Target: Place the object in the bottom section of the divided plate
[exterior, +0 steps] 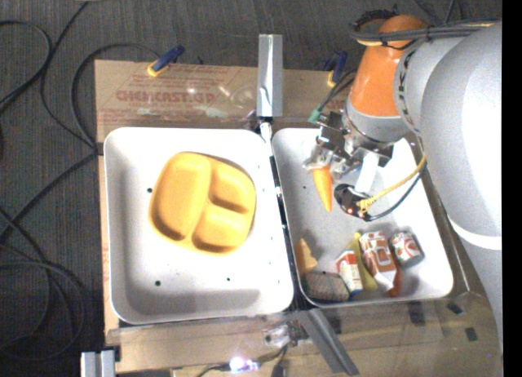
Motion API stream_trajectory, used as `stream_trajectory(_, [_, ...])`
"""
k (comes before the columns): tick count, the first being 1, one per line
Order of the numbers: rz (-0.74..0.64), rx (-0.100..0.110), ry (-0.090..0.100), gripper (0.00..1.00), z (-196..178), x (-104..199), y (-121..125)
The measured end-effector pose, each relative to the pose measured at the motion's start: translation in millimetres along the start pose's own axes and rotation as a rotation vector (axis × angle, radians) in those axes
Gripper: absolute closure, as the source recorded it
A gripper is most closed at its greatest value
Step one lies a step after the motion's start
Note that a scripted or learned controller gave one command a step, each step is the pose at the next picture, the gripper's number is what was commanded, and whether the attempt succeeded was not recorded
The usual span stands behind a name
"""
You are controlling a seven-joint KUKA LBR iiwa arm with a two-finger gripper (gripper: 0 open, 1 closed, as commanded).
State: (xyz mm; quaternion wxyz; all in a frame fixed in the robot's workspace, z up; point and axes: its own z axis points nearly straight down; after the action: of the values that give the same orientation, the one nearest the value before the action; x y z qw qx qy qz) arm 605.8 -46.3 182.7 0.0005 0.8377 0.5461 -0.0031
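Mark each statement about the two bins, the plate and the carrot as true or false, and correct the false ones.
1. The yellow divided plate lies in the left bin. True.
2. The orange carrot lies in a plate section. False: it hangs at the gripper above the right bin, point downward.
3. The small cartons lie near the right bin's lower edge. True.
4. The plate's sections hold food. False: all of them look bare.
5. The arm reaches in from the left. False: it comes from the right.
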Motion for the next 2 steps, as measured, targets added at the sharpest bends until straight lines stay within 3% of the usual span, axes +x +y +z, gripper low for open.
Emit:
stream_trajectory(1, [-0.078,0.001,0.002,1.0,0,69,-11])
stream_trajectory(2, [-0.293,0.0,0.002,1.0,-21,105,-55])
